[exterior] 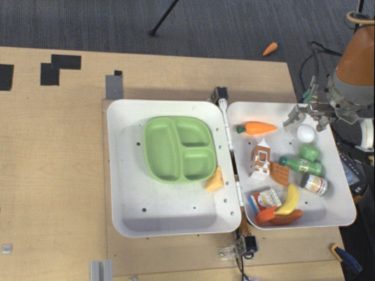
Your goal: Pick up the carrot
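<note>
- Camera view looks down at a slant on a tan table (53, 174) carrying two shallow white bins side by side.
- The left bin (126, 209) holds a green divided plate (179, 148) with a yellow wedge (214, 181) touching the plate's edge at about 4 o'clock.
- The right bin (343, 206) holds the carrot (258, 128), lying on its side near the bin's 11 o'clock corner, green end pointing to 9 o'clock (it lies alone, touching nothing else).
- At 6 o'clock from the carrot stands a small white and brown carton (261, 160), with a brown waffle-like square (279, 173) just beside it.
- A white egg (305, 134) lies at 3 o'clock from the carrot, with a green bottle (304, 161) below it and a small jar (314, 184) next.
- Near the bin's 6 o'clock edge, a banana (289, 200) rests over a red piece (275, 215), beside a small box (265, 198).
- The hand (304, 115) hangs over the right bin's 1 o'clock corner, just above the egg and well apart from the carrot; its fingers are spread and hold nothing.
- The arm's orange band (356, 60) sits at 1 o'clock from the hand.
- A second small orange piece (269, 49) lies on the grey carpet (176, 10) beyond the table, at 12 o'clock from the carrot.
</note>
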`<move>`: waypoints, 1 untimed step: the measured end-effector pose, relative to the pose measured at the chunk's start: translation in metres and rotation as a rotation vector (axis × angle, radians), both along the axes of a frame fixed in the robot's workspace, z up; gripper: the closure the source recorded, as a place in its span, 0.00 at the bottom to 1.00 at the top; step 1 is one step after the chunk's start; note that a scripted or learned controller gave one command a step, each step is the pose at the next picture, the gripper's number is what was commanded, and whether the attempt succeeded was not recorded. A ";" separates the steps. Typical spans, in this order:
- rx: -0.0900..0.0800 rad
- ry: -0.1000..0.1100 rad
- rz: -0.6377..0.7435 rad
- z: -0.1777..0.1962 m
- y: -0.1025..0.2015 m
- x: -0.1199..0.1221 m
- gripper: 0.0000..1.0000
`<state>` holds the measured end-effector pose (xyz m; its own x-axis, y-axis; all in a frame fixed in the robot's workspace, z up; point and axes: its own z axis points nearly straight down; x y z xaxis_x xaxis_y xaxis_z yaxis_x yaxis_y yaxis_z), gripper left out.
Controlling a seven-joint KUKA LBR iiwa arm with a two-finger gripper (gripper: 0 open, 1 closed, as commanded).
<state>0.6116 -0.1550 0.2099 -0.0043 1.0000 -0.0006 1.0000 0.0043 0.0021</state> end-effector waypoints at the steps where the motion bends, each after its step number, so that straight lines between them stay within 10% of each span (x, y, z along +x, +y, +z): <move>1: 0.002 0.003 0.064 -0.094 0.067 0.042 0.00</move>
<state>0.6540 -0.0883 0.1161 -0.0681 0.9977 0.0014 0.9977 0.0681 -0.0005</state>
